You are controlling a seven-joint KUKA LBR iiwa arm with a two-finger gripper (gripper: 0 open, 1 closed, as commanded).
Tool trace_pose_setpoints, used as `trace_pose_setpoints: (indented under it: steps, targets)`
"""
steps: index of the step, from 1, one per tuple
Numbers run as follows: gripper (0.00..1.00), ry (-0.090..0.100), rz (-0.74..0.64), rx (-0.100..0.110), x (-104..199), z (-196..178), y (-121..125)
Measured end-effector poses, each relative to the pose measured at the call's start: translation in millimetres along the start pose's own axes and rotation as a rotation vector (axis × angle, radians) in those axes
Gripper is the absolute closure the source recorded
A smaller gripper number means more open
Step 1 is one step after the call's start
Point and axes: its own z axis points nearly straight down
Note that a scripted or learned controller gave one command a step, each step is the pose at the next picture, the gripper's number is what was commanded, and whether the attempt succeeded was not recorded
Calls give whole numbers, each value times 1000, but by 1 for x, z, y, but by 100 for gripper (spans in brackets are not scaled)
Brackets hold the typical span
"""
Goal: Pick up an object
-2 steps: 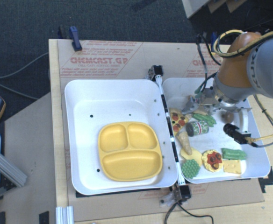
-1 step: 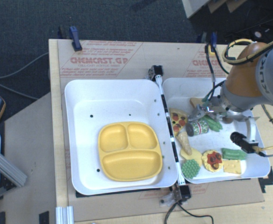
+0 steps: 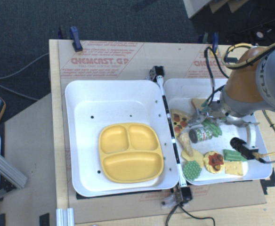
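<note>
Can (image 3: 201,134): small, dark w/ green label band & grey metal end, lying on its side in right bin (image 3: 264,173), mid-left area, near pizza slice (image 3: 179,121). Claw (image 3: 208,114) sits just above it amid green leafy toy (image 3: 215,127); can't tell if it's spread or pinching anything. Other toy food along bin's front: green round piece (image 3: 192,170), red-topped disc (image 3: 214,161), yellow cheese block (image 3: 235,167). Left bin (image 3: 81,102) holds yellow divided plate (image 3: 130,152). Both bins on desk (image 3: 100,60).
</note>
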Motion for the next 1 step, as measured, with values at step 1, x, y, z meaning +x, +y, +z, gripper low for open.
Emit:
trace_pose_setpoints:
  steps: [1]
  targets:
    - [0, 0, 0, 0, 6, 0, -5]
